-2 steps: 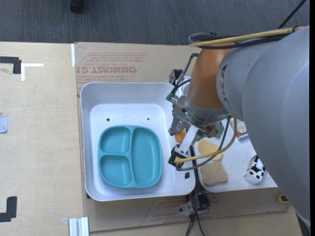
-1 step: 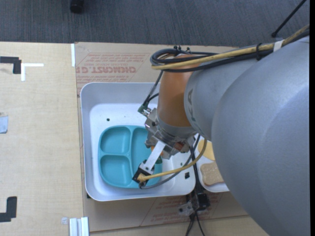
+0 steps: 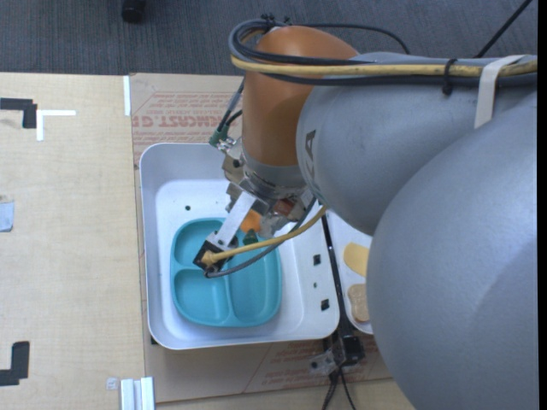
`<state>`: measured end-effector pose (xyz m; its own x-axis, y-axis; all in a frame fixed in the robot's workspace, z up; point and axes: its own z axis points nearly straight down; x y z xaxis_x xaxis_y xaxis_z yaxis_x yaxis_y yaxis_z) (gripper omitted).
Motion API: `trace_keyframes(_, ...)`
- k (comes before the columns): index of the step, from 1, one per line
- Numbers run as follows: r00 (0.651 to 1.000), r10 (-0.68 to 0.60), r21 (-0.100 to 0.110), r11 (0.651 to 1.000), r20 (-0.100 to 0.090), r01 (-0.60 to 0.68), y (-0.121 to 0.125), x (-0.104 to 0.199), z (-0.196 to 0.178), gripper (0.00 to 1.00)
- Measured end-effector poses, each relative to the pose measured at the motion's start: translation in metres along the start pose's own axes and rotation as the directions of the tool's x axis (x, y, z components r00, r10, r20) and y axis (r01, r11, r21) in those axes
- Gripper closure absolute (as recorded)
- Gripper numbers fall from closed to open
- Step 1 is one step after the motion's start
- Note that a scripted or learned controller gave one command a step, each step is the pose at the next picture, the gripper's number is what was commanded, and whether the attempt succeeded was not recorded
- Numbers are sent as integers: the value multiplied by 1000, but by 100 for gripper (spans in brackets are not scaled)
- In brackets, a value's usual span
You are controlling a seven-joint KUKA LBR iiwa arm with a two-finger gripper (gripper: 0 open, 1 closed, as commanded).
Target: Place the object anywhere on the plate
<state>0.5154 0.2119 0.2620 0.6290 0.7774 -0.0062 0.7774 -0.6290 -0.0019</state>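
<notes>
1. Surface (image 3: 68, 229): pale board, with a cardboard sheet (image 3: 179, 120) laid under two white bins

2. Left bin (image 3: 159, 229): holds one teal plate (image 3: 248, 301). The plate lies flat in the lower half of the bin, near the front wall. Raised ridges divide the plate into compartments, and the compartments in view are bare. The bin floor above the plate is white with a few small dark specks

3. Right bin (image 3: 342, 229): mostly covered by the arm. Along its left wall, a pale yellow item (image 3: 357, 259) lies above a tan item (image 3: 359, 301), the two close together

4. Gripper (image 3: 269, 212): positioned over the left bin, above the upper right rim of the plate. The wrist hides it, so whether it is wide, narrow or holding anything cannot be told

5. Object: a small orange item (image 3: 250, 221) shows just under the wrist, at the upper right edge of the plate. Whether it is gripped, or rests on the plate, cannot be told
</notes>
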Motion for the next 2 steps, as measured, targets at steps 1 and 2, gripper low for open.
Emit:
trace_keyframes(1,992,-127,0,992,0,127,-40,-11,-23,100)
trace_keyframes(2,992,-129,0,992,1,129,-40,-11,-23,0)
